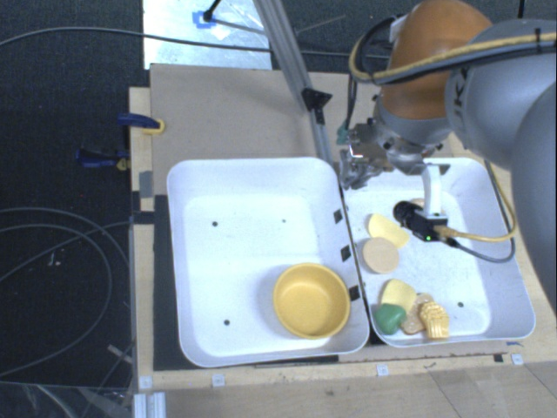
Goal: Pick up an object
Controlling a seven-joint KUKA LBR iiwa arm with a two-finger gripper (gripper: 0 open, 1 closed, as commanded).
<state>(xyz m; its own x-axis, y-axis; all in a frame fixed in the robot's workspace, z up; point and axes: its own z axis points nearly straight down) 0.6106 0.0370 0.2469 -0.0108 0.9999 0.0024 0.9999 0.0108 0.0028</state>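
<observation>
2 shallow white plastic bins side by side on the bench. L bin (235, 233): a round yellow plastic bowl (312, 300), upright, mouth up, at the near-right corner, close to the wall next to the R bin.

R bin (479, 268): all small items, grouped along its left half.
- pale-yellow wedge-shaped piece (387, 228), approx. mid-bin, nearest the tool.
- flat tan round disc (380, 255), just below the wedge, touching or nearly so; can't tell which.
- yellow rounded block (399, 293), nearer the front.
- dark-green lump (389, 319) at the front-left corner, up against the yellow block.
- golden ridged corn-like piece (433, 319), just right of the green lump; a small tan bit sits betw. them, too small to make out.

Two-finger gripper (355, 171) is over the far-left corner of the R bin, by the wall the bins share, w/ the arm coming in from the right. Clenched or released: can't tell, tip too blurred & dark. It's apart from the wedge, w/ bare bin floor betw. them.
</observation>
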